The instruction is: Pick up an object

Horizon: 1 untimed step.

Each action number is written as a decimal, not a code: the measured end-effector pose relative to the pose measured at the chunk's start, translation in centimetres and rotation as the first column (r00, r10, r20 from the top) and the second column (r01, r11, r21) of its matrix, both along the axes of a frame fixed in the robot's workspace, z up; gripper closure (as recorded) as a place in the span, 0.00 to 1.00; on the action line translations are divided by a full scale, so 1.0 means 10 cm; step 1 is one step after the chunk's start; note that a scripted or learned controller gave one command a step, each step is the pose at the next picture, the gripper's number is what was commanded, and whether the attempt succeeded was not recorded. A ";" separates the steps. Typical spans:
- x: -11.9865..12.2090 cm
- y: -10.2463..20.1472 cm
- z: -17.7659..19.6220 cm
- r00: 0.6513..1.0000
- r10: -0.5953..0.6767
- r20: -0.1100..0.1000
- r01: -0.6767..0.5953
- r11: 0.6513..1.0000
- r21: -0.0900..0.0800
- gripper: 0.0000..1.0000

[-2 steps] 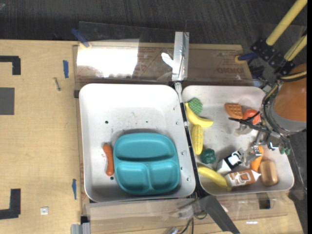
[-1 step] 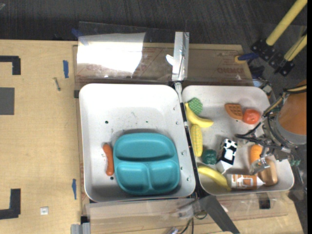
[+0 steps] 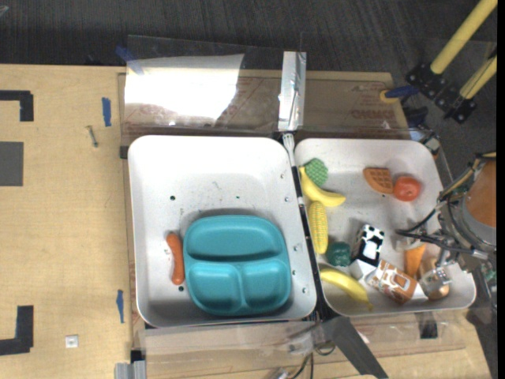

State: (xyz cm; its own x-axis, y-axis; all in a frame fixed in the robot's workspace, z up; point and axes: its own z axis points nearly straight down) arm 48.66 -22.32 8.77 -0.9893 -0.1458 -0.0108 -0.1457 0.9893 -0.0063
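A: What is shown on the worktop (image 3: 63, 212)?

B: Two white bins are shown side by side. In the left bin (image 3: 150, 172) a teal tray (image 3: 235, 263) is seen, with an orange carrot (image 3: 177, 257) lying just beside its left edge.

A: And what is held in the right bin (image 3: 355, 152)?

B: Toy foods are scattered there. A green item (image 3: 316, 169) is seen far left, with a banana (image 3: 319, 193) and a corn cob (image 3: 318, 226) just nearer. A waffle (image 3: 379, 180) and a tomato (image 3: 407, 188) lie touching at the far right. A black-and-white cube (image 3: 371, 243), a dark green piece (image 3: 338, 253), a second banana (image 3: 344, 284) and a printed packet (image 3: 392, 281) are grouped at the near side.

A: Where is the arm?

B: The arm (image 3: 477, 204) is seen at the right edge, over the right bin's near right corner, above an orange piece (image 3: 414, 259). The jaws (image 3: 436, 279) are hard to make out there; whether they are open or closed cannot be told, and nothing is seen between them.
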 end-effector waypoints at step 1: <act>0.69 0.76 0.00 0.995 -0.099 0.000 0.099 0.995 0.007 0.00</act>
State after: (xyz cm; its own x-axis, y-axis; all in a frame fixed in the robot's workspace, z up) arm 55.55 -14.77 8.81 -0.9988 -0.0467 -0.0120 -0.0468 0.9989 0.0010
